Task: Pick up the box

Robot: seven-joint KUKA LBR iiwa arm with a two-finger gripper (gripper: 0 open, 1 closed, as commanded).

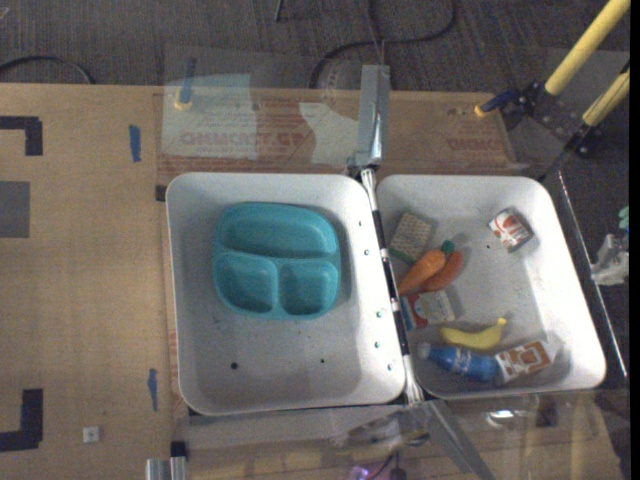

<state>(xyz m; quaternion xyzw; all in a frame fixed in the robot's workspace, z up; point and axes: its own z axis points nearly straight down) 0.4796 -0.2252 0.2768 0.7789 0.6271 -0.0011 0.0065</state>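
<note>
1. Counter (80,268): brown, with two white bins side by side.
2. Left bin (200,368): holds a teal tray (277,260) with three compartments, lying flat, nothing in it.
3. Right bin (540,308): holds all the small items.
4. Box (524,359): orange-and-white carton, lying flat near the front right corner, touching the blue bottle (460,360) on its left.
5. Banana (474,334): just behind the bottle and box.
6. Carrots (432,268): two, near the divider; red packet (432,308) just in front of them.
7. Cracker (411,235) behind the carrots; small can (510,228) toward the back right.
8. Gripper: can't tell its state.
9. Progress: nothing done, I judge. Box rests in the bin, ungrasped; approach, grasp and lift all remain.
</note>
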